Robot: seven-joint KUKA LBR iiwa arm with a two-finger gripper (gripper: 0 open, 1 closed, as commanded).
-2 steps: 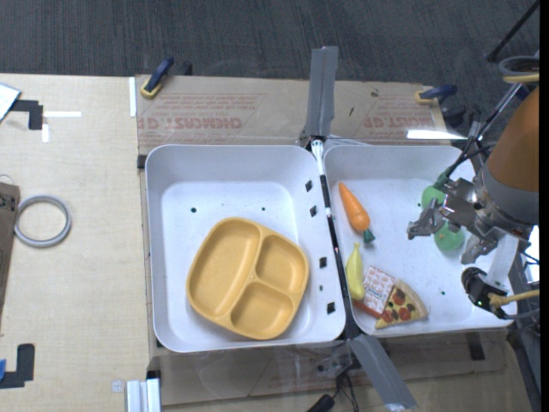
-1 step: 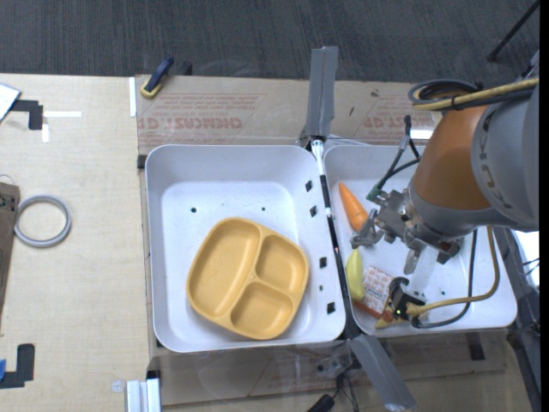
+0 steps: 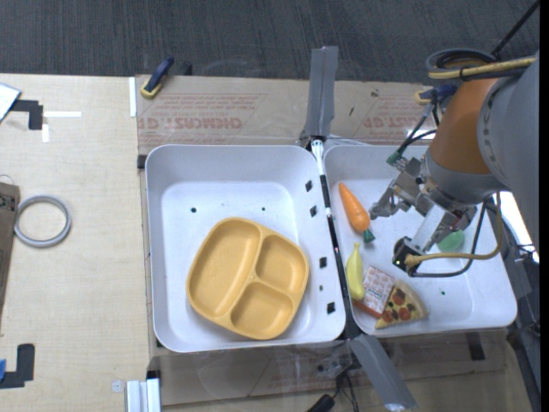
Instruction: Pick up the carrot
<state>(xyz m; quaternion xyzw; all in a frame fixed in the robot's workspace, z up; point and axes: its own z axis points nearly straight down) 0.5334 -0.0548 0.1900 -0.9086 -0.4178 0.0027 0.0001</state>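
The carrot (image 3: 352,207), orange with a green stub at its lower end, lies in the right bin (image 3: 489,312) close to that bin's left wall, pointing up and slightly left. My gripper (image 3: 385,205) hangs low over the right bin just to the right of the carrot, a small gap apart from it. The carrot rests on the bin floor and nothing is held. The grey arm with its orange band reaches in from the right above the bin.
Below the carrot lie a banana (image 3: 354,269), a red-and-white packet (image 3: 376,288) and a pizza slice (image 3: 402,307). A green item (image 3: 452,239) sits partly under the wrist. The left bin (image 3: 171,187) holds a yellow divided plate (image 3: 249,277). A tape roll (image 3: 39,221) lies on the bench at left.
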